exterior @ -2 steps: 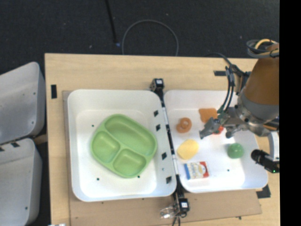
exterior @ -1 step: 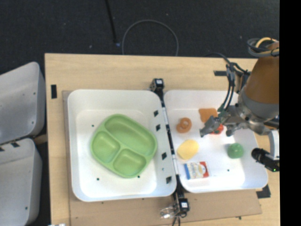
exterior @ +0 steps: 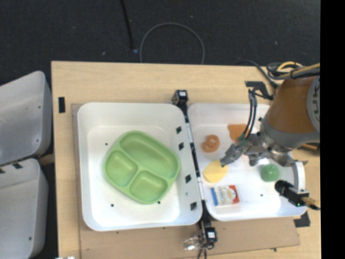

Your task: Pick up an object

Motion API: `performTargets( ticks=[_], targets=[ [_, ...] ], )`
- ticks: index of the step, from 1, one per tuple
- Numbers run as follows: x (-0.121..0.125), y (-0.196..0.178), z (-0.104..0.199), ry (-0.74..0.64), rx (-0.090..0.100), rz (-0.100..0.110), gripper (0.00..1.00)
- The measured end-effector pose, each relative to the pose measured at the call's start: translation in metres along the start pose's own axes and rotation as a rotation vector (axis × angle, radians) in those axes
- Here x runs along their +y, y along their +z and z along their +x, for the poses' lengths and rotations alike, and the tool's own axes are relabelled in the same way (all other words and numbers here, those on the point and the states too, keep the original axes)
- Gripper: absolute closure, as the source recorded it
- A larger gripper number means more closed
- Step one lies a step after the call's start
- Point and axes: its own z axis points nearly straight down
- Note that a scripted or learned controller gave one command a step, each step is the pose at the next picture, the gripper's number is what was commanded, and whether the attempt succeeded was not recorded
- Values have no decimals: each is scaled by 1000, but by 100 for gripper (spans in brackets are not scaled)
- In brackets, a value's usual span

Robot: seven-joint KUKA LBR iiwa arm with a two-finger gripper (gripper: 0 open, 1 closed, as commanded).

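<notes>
i'm seeing the pincer (exterior: 228,158) hovering right over the yellow piece (exterior: 214,172), can't tell its state, orange ring (exterior: 211,142) sitting just up-left of it

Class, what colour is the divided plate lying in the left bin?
Light green; the divided plate shows clearly in the overhead camera view.

Claw (exterior: 228,158) low over right bin (exterior: 253,212), touching yellow piece (exterior: 214,172)
</notes>
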Motion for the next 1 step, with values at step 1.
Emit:
performTargets(
  ticks=[1],
  targets=[
    [-8, 49, 5, 1, 0, 0, 0]
  ],
)
